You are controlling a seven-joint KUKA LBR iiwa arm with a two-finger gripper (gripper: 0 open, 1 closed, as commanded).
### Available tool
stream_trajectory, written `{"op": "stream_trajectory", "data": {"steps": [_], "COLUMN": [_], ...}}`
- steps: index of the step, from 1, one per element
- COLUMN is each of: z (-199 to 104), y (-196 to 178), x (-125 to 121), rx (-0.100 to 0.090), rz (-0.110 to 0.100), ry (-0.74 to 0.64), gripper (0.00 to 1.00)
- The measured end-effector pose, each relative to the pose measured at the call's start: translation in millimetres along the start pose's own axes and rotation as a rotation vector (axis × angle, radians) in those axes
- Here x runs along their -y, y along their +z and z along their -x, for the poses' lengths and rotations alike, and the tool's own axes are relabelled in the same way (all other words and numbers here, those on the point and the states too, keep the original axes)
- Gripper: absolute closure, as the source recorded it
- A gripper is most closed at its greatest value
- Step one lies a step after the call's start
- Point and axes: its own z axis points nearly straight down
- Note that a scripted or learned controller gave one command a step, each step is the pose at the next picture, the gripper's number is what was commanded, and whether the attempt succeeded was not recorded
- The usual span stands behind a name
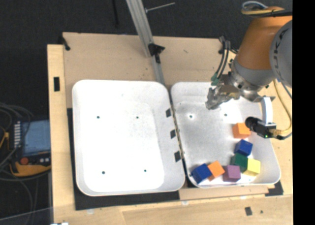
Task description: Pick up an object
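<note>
Inside right bin, coloured blocks

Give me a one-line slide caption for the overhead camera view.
KUKA arm's gripper hovers over the right bin, coloured blocks clustered along its near and right sides.

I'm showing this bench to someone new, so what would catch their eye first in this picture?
Probably the bright cluster of small blocks in the near right corner of the right bin: a blue block, an orange block, a purple block, a yellow block and a green block. Next, the arm's orange band at the upper right, with the gripper above the bin's far end, apart from the blocks.
</note>
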Motion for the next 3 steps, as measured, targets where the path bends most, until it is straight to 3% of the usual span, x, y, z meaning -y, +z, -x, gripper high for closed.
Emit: {"op": "stream_trajectory", "data": {"steps": [3], "z": [-156.8], "y": [-6.1], "x": [-17.7], "rx": [-0.002], "rz": [0.001], "ry": [-0.002], "gripper": [1.0]}}
